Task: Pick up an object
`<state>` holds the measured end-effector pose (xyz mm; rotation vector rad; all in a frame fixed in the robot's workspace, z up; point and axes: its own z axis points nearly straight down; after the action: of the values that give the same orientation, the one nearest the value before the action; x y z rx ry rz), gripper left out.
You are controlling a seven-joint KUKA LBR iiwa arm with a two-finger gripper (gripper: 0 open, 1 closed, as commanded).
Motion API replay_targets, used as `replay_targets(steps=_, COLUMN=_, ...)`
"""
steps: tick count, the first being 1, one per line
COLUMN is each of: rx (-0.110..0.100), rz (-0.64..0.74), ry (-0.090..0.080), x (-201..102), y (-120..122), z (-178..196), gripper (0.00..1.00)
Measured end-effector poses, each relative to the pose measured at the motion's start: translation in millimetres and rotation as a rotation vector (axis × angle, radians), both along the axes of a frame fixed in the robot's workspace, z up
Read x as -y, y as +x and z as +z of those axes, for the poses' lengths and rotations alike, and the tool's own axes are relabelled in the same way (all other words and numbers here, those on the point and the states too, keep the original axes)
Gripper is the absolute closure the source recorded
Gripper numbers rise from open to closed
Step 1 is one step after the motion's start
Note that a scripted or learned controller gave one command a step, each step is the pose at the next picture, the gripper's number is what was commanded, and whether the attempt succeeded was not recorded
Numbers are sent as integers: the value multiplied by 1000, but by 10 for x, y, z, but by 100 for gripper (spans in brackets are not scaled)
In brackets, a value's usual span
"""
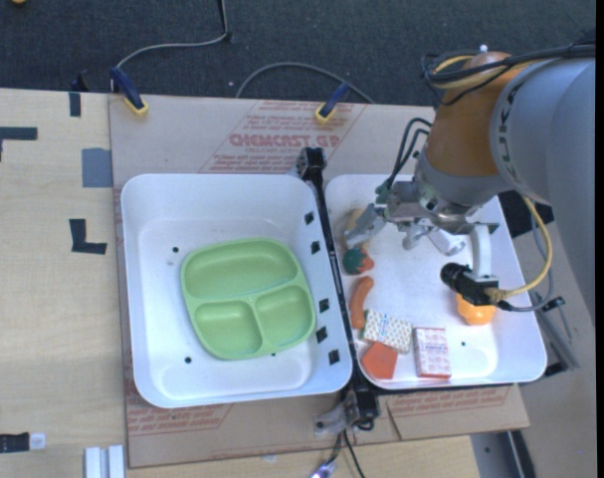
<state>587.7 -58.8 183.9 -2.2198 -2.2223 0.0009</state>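
Small objects lie scattered in the right bin (510, 366): orange carrot-like piece (359, 302), patterned packets (388, 330).

two white bins (142, 297), one green tray (247, 297)

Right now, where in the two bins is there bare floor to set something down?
Left bin: bare floor rings the green tray, widest along the far wall. Right bin: a bare patch between the printed packets and the arm. Crowded along the divider, around the carrot and red block.
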Motion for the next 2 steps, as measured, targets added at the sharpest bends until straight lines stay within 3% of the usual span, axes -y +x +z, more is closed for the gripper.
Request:
replay_targets(steps=1, rx=-1, rz=1, ry=0, x=-186, y=-188, z=1, gripper=0)
replay_targets(steps=2, rx=-1, rz=0, ry=0, x=-52, y=-265, z=2, gripper=0)
